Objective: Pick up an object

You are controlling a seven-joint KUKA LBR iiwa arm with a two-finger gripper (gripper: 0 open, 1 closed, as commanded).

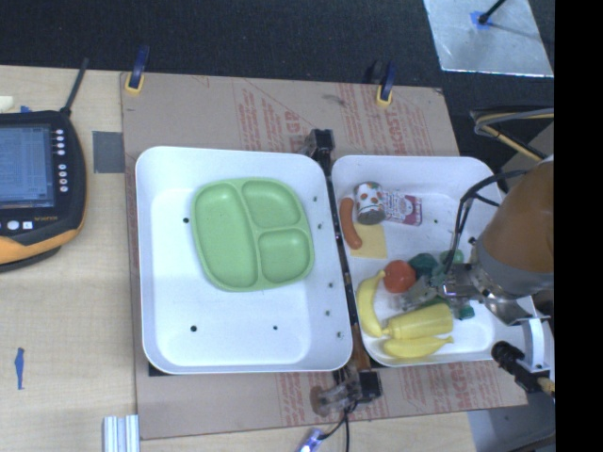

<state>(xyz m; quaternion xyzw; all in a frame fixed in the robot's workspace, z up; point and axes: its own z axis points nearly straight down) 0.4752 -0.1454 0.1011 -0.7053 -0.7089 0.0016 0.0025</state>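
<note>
The right bin (pixel 415 165) holds several toy foods. A small can (pixel 368 202) and a pink-white carton (pixel 403 208) lie at its far side. Below them are a red sausage (pixel 350 224) and a pale yellow cheese slice (pixel 374 243). Nearer the front are a red tomato (pixel 399 276), a dark green piece (pixel 426 263), a banana (pixel 369 307) and a yellow corn-like piece (pixel 419 323). My gripper (pixel 435 290) is low in this bin, just right of the tomato and above the corn-like piece. The arm's orange band (pixel 528 224) rises behind it.
In the left bin (pixel 151 252) lies a green divided plate (pixel 252 232). A teach pendant (pixel 33 182) rests on the bench at far left. Black clips (pixel 321 142) join the bins at the middle. Cables (pixel 466 205) loop beside the arm.
</note>
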